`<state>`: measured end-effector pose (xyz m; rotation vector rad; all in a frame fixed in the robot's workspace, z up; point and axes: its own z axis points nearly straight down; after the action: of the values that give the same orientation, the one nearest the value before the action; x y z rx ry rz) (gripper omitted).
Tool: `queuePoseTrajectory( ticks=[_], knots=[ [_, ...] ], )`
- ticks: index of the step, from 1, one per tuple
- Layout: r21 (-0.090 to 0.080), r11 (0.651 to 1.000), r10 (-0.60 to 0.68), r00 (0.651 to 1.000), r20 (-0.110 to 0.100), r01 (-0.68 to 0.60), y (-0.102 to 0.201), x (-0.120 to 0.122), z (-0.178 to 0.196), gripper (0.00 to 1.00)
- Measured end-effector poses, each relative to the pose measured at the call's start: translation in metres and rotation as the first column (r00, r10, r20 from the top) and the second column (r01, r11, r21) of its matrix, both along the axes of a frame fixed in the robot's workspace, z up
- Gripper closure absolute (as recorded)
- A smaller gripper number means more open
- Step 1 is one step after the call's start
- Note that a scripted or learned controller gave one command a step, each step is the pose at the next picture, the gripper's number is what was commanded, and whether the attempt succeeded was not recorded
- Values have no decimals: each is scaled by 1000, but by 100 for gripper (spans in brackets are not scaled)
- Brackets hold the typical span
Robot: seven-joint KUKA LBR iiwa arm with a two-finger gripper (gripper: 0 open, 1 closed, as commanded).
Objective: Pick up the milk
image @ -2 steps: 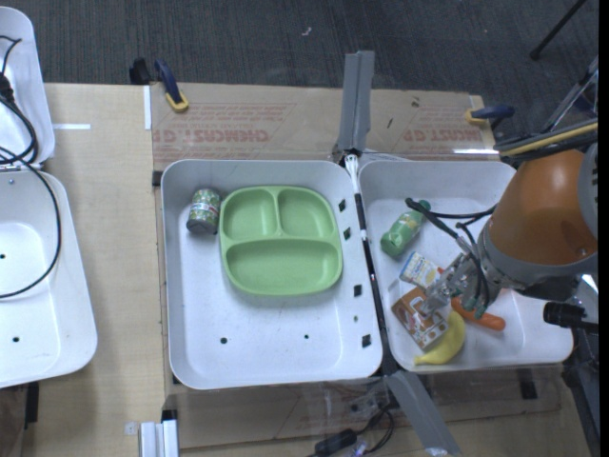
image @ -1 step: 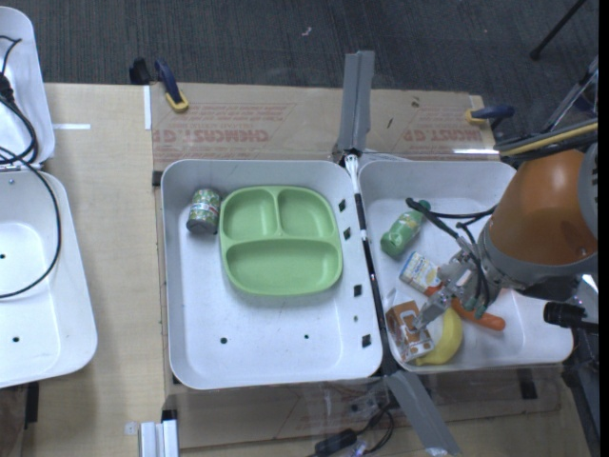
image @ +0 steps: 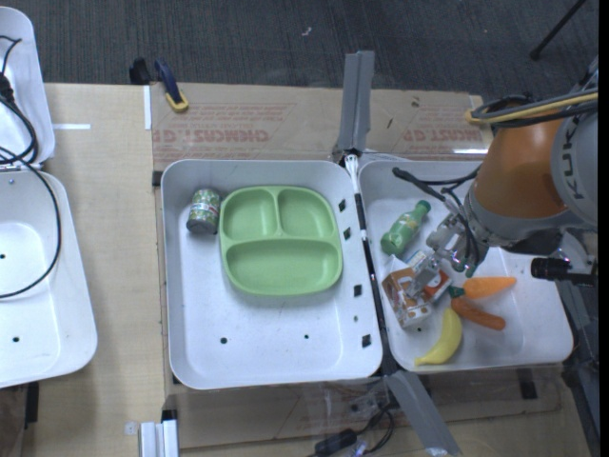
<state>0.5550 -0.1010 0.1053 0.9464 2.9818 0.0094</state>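
Arm low over the right bin (image: 533,350)
The gripper (image: 436,267) reaches leftward — its fingers touch the milk carton (image: 411,296); I cannot tell their opening.

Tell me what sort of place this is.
Probably a robot lab test bench, not a kitchen: two white bins hold toy-like groceries such as a banana and a green plate, with the arm's gripper over them.

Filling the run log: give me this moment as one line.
arm: over right bin | claw: at milk carton, grasp unconfirmed | nearby: carrots, banana, green bottle | left bin: green plate, can
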Motion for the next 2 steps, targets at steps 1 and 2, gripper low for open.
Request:
queuePoseTrajectory(
  ticks=[1,2],
  knots=[
    [-3,999,-34,999,-10,34,-64,-12,-12,0],
    [-4,987,161,987,-9,-161,-97,16,-12,0]
  ],
)
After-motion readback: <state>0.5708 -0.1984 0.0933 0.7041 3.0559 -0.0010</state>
